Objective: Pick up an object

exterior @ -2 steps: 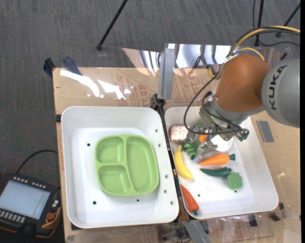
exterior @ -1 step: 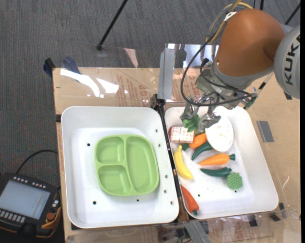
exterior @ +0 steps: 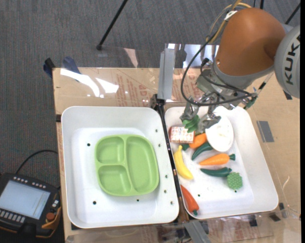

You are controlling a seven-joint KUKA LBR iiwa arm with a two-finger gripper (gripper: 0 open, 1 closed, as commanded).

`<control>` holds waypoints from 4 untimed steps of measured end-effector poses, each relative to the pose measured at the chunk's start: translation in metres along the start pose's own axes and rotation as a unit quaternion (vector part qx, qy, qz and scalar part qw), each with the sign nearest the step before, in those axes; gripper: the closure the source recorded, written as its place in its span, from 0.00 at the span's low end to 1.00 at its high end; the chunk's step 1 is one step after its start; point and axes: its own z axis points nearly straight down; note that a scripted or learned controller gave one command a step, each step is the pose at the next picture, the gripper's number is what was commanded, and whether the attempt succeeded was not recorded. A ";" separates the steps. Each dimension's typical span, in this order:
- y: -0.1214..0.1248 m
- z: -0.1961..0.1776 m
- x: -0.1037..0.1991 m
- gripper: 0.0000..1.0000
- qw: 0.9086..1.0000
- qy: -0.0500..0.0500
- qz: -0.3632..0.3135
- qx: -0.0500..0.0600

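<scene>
Arm | lettering "KU" (partly cut off) | fingers apart over right bin

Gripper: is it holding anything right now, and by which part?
Cannot be told. The gripper is low over the right bin, against a green leafy item; no grip is visible.

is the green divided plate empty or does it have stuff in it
Empty. The green plate in the left bin shows three bare compartments; the toy food all lies in the right bin.

robot lab — kuka arm, teach pendant, tripod leg, grey carpet
</scene>
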 end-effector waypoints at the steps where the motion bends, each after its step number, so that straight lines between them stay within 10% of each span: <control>1: -0.001 -0.006 -0.001 1.00 1.000 -0.001 0.004 -0.003; 4: 0.010 -0.018 -0.015 1.00 0.999 0.002 -0.038 0.002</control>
